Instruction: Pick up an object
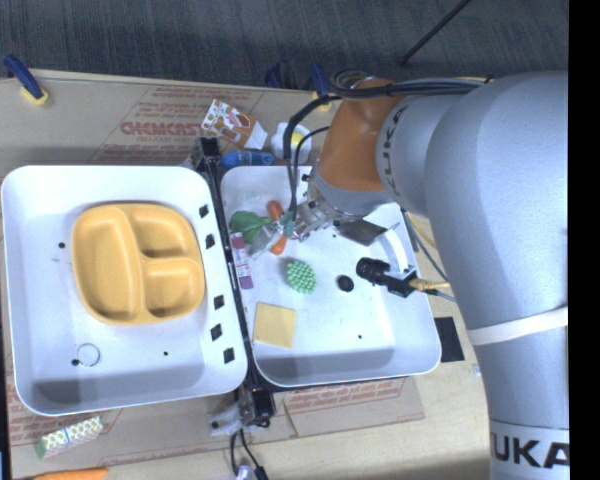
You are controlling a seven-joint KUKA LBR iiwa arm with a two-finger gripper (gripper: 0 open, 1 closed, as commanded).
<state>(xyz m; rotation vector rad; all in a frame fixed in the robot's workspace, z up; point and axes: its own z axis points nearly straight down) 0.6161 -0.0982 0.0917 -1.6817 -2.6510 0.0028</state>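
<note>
The tool (298, 223) hung low in the right bin (405, 353), toward its 10 o'clock corner, over a cluster of small items: a green leaf-shaped piece (246, 222), an orange carrot-like piece (275, 210) and a second orange bit (278, 245). Whether the tool was open, closed or gripping could not be told; the wrist and clutter masked it. A green knobbly ball (301, 275) lay just at 6 o'clock of the tool, apart from it. A pale yellow square (275, 325) lay nearer the bin's 7 o'clock corner. A black marker-like object (383, 274) lay at 3 o'clock, partly under the arm. The left bin (30, 268) held a yellow divided tray (137, 262).
</note>
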